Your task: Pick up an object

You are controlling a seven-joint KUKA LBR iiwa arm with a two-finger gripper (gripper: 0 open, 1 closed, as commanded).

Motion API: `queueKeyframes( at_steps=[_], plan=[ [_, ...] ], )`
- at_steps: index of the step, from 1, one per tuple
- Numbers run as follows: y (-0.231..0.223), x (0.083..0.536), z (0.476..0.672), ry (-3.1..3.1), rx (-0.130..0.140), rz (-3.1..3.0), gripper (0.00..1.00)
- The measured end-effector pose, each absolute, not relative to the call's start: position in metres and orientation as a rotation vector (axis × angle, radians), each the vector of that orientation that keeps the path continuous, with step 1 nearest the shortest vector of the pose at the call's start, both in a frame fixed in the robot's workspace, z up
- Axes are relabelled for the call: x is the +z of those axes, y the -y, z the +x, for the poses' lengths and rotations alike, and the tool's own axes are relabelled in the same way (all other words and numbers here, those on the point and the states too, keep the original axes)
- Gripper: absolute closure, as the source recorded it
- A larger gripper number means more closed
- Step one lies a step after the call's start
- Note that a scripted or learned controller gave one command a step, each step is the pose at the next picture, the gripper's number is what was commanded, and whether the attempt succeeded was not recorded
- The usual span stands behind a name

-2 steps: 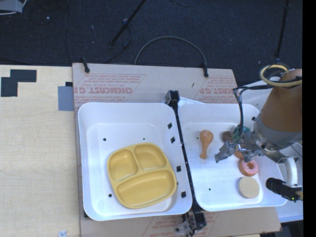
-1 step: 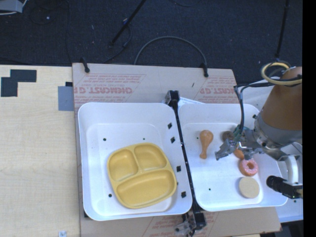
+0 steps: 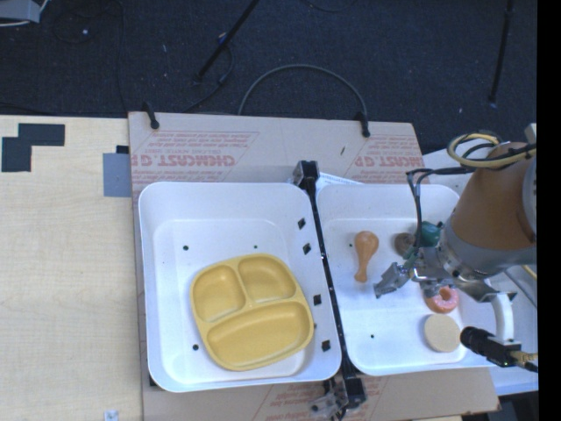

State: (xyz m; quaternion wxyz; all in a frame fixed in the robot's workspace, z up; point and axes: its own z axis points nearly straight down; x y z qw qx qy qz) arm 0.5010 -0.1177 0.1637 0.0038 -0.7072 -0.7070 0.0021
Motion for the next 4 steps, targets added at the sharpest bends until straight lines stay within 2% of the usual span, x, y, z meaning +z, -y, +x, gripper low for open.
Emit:
queueKeyframes(
  at_steps=[2,3,4],
  plan=[
    [0.117,0.086,0.498,2.218,0.003,-2.219,0.00],
    [0.118,0.099,0.500,2.214,0.000,-2.226,1.00],
    [0.121,0.161,0.498,2.223,-0.002,-2.221,1.00]
  ],
)
